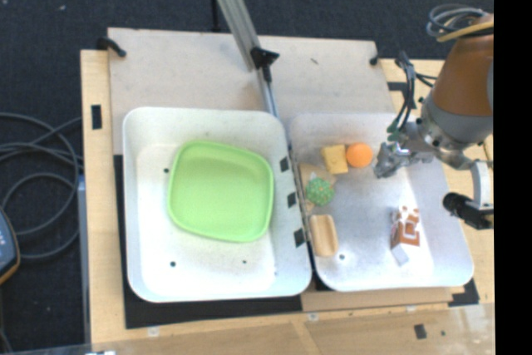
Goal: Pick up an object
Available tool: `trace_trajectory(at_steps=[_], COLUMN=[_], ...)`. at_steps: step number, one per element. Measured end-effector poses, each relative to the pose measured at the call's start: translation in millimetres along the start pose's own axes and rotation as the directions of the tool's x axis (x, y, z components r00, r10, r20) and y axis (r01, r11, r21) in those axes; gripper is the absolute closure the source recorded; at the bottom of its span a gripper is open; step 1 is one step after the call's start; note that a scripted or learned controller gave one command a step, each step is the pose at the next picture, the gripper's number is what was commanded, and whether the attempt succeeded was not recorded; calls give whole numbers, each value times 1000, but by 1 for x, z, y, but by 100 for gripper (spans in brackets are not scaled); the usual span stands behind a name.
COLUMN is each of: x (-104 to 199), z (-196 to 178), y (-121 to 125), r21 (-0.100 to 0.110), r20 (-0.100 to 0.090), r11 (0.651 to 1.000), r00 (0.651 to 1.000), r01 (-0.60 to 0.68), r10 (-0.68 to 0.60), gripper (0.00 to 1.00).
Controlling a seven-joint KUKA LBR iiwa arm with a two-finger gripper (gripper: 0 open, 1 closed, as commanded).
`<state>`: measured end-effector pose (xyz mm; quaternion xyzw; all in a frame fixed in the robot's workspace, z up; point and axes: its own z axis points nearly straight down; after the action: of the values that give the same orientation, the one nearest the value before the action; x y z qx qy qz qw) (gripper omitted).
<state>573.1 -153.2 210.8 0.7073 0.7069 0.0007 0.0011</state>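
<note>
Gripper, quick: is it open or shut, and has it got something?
Gripper: over the right bin, just right of the orange ball. Open or shut cannot be told; nothing seen held.

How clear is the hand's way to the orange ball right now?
Probably clear. The hand sits in the right bin just right of the orange ball, with bare bin floor between them. The yellow block touches the ball's far side, which could crowd a grasp.

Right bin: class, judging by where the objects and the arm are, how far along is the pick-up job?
Done: the end effector is over the right bin, beside the orange ball. In hand: nothing visibly gripped. Left: grasping and lifting; the ball, yellow block and green ball all lie in the bin.
</note>
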Motion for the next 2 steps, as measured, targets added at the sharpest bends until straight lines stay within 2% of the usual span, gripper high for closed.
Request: trace_trajectory(at_steps=[2], x=[111], z=[-9], y=[24], r21=[1], r20=[-2], r11=[1000], r00=[1000], r01=[5], r10=[-5], gripper=[100])
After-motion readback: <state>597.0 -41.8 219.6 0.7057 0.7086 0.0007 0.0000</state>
